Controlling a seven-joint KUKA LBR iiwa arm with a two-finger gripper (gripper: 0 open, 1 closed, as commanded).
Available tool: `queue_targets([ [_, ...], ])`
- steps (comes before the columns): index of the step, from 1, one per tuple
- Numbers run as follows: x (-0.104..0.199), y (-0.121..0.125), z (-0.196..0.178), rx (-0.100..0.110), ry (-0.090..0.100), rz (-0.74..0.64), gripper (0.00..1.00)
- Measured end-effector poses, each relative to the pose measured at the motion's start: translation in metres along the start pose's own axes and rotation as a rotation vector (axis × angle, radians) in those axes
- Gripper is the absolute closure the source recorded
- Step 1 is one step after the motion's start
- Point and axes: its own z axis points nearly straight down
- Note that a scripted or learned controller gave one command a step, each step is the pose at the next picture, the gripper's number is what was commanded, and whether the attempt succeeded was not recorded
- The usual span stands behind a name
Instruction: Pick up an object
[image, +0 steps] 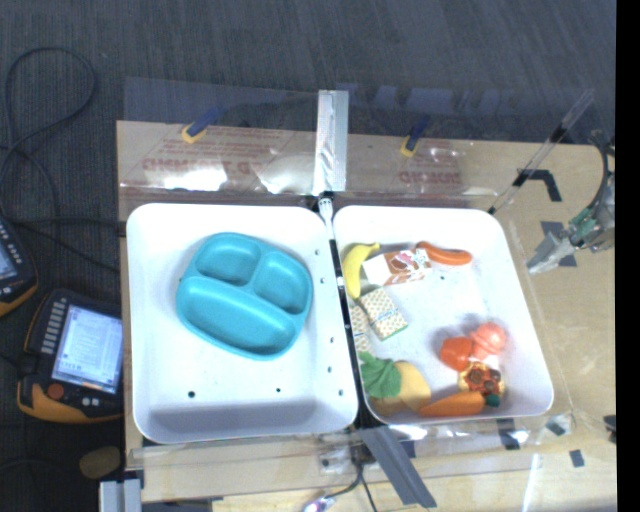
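Note:
The left white bin (160, 400) holds a blue divided plate (240, 293), lying a little tilted. The right white bin (520, 300) holds several toy foods. A yellow banana (355, 265) lies at its back left, beside a white carton with red print (400, 265) and an orange sausage (445, 255). A small checkered box (383, 312) sits below them. A red tomato (458, 352) and a pale orange ball (490, 338) touch at the right. Along the front lie a green leafy piece (377, 375), a yellow piece (410, 380), a carrot (455, 404) and a small dark mottled piece (482, 380).
A teach pendant (75, 355) and cables lie on the dark floor left of the bench. A clear taped sheet (250, 150) and an upright metal post (331, 140) stand behind the bins. A small metal fixture (565, 240) stands at the bench's right side.

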Motion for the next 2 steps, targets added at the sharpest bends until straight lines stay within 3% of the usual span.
queue_targets([
  [1, -0.010, 0.043, -0.107, -0.003, -0.002, -0.458, 1.00],
  [2, 0.003, -0.012, -0.180, -0.004, -0.001, -0.506, 1.00],
])
